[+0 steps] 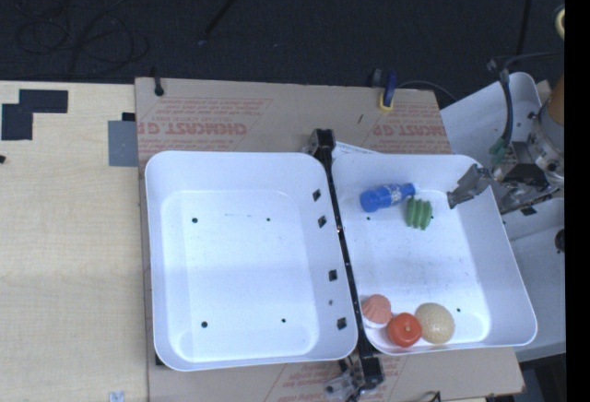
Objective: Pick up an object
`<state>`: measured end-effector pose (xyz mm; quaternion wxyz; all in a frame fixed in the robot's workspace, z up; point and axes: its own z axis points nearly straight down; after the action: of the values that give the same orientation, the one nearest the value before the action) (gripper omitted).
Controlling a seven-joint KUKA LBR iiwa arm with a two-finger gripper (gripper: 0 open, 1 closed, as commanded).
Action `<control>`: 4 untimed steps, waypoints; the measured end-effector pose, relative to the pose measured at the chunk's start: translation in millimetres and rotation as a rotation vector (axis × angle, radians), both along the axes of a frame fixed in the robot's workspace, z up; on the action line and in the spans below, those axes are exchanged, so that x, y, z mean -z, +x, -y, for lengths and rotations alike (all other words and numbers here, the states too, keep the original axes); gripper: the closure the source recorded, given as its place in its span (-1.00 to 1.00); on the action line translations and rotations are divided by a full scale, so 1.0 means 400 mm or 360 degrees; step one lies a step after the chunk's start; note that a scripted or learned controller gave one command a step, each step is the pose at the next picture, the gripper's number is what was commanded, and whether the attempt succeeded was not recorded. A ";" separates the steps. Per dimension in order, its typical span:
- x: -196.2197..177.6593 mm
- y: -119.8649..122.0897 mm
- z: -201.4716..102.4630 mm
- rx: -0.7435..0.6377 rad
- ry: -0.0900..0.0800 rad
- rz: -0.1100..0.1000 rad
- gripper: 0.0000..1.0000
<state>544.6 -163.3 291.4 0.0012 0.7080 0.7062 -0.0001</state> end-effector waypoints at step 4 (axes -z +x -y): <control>-0.366 -0.002 0.126 -0.0008 0.0001 0.0001 -1.00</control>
<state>543.8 -213.6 438.0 0.0013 0.7063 0.7079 0.0004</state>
